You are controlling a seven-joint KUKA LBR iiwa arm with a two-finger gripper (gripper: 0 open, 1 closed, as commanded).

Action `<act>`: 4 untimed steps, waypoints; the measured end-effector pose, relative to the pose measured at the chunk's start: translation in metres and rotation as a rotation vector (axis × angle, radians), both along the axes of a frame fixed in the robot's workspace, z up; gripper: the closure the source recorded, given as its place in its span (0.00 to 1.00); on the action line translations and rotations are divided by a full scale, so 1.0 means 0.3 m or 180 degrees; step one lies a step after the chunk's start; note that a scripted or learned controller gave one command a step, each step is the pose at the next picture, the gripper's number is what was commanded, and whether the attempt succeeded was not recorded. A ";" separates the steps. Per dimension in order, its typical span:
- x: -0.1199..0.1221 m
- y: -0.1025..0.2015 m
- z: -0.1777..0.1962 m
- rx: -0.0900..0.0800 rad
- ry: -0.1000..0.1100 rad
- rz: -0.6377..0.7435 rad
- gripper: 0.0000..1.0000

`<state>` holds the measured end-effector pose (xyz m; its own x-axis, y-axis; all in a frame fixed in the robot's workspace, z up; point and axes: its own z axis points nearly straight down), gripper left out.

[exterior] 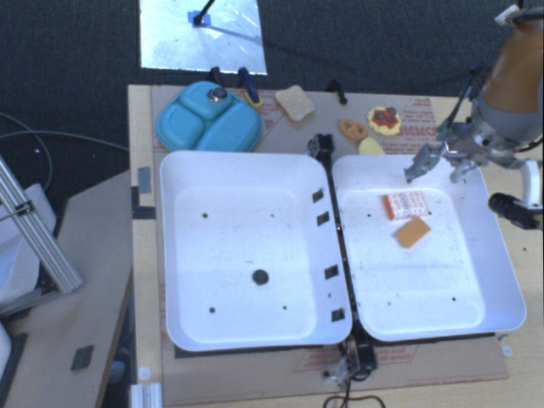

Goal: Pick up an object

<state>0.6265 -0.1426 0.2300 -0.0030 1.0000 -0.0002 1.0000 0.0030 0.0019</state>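
Note:
The right bin [501, 300] holds a small red-and-white box [406, 204] and an orange block [413, 232] just below it. A small dark round object [260, 276] lies in the left bin [183, 313]. My gripper [440, 167] hangs over the far edge of the right bin, up and to the right of the box. Its fingers [419, 166] are spread, with nothing between them. The grey wrist and orange band rise toward the upper right.
Behind the bins lie a blue lidded tray [208, 119], a toy bread slice [295, 103], a pretzel [353, 129], a small pizza toy [384, 120] and a yellow piece [371, 146]. A shiny foil sheet [202, 24] lies farther back. Black clips [321, 145] run along the seam between the bins.

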 end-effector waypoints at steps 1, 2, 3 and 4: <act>-0.010 -0.220 -0.495 0.0011 -0.0016 -0.0028 0.00; 0.153 -0.211 -0.386 -0.0009 -0.0027 0.0009 0.00; -0.146 -0.216 -0.478 -0.0009 -0.0018 -0.0011 0.00; 0.019 -0.212 -0.375 -0.0009 -0.0022 0.0009 0.00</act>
